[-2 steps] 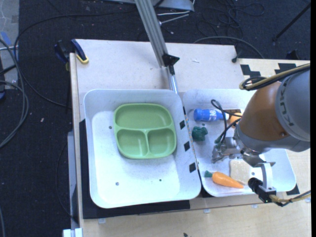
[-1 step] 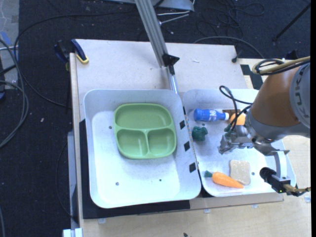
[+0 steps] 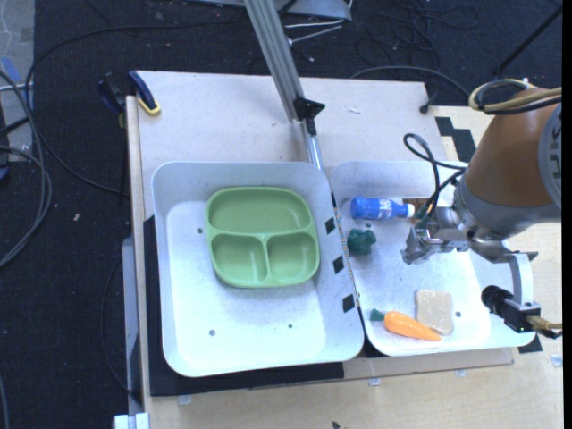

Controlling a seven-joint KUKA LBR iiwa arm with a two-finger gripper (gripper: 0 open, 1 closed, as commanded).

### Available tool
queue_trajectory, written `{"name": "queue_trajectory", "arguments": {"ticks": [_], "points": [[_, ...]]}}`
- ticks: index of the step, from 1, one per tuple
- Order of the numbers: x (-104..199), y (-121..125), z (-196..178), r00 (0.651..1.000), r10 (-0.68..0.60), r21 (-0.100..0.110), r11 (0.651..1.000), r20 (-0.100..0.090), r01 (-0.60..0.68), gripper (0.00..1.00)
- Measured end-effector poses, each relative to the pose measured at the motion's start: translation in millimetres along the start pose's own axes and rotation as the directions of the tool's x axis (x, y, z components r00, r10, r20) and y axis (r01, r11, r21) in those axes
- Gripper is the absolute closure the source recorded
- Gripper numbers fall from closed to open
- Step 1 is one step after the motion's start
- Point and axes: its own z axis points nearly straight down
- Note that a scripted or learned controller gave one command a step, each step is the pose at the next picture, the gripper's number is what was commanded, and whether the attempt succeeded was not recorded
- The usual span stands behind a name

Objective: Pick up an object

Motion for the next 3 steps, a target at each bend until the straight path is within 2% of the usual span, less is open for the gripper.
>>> {"name": "queue_trajectory", "arguments": {"ticks": [1, 2, 3], "points": [[-3, 6, -44, 1.0, 0.001, 0.0, 1.0, 0.0, -0.001, 1.0], [47, 17, -31, 1.0, -0.003, 0.006, 1.0, -0.002, 0.003, 1.0], [92, 17, -22, 1.0, -0.003, 0.007, 1.0, -0.002, 0.003, 1.0]]}}
